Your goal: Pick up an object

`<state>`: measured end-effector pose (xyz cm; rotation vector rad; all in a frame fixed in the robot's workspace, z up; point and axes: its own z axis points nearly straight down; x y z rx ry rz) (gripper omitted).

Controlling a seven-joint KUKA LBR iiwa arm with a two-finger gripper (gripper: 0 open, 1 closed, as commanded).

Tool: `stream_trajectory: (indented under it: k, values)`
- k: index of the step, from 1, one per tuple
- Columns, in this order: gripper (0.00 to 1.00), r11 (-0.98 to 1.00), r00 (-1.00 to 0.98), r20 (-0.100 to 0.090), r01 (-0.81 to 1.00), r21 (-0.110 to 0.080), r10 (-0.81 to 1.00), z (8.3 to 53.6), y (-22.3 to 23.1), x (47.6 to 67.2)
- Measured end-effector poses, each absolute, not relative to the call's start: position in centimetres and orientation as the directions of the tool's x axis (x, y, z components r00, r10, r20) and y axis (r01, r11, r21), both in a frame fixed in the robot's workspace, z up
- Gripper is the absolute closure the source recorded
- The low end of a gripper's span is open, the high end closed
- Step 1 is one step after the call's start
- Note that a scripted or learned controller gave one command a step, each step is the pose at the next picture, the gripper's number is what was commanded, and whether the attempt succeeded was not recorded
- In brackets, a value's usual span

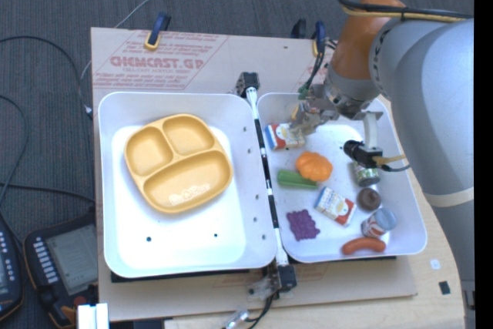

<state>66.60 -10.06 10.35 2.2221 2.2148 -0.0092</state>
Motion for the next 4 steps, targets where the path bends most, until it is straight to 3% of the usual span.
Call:
stream_trajectory:
  k: [1,2,3,4]
  values:
    - [0.0,-0.004,0.004,-0.008,1.0,0.0,1.0,10.3,-10.1,66.6]
    - [0.0,0.0,0.0,-0.002,1.0,0.021,1.0,9.3,-10.1,63.1]
    - [0.0,-0.001,0.001,-0.003,1.0,0.02,1.0,9.2,-10.8,56.4]
    - [0.0,0.001,-0.001,-0.002,1.0,0.008,1.0,8.7,-9.9,63.1]
